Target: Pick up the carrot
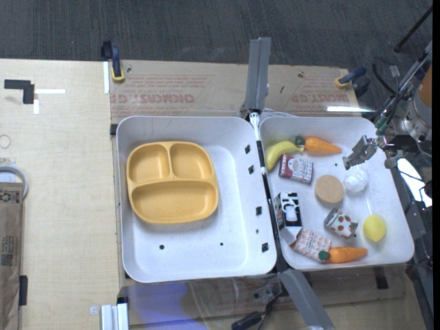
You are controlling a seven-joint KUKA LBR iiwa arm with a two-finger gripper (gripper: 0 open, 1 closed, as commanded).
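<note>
Two carrots lie in the right bin (402, 243). One orange carrot (322, 145) with a green top rests at the back, touching the tip of a yellow banana (277, 152). The other carrot (347, 254) lies along the front wall. My gripper (375, 157) hangs over the bin's right side, just right of the back carrot and above a white ball (355, 181). Its fingers stand apart, open, with nothing between them.
The right bin also holds a red-and-white packet (297, 169), a tan disc (330, 189), a lemon (375, 229), a black-and-white box (290, 210), and two patterned packets (342, 225) (309, 242). A yellow divided plate (172, 182) sits in the left bin (199, 253).
</note>
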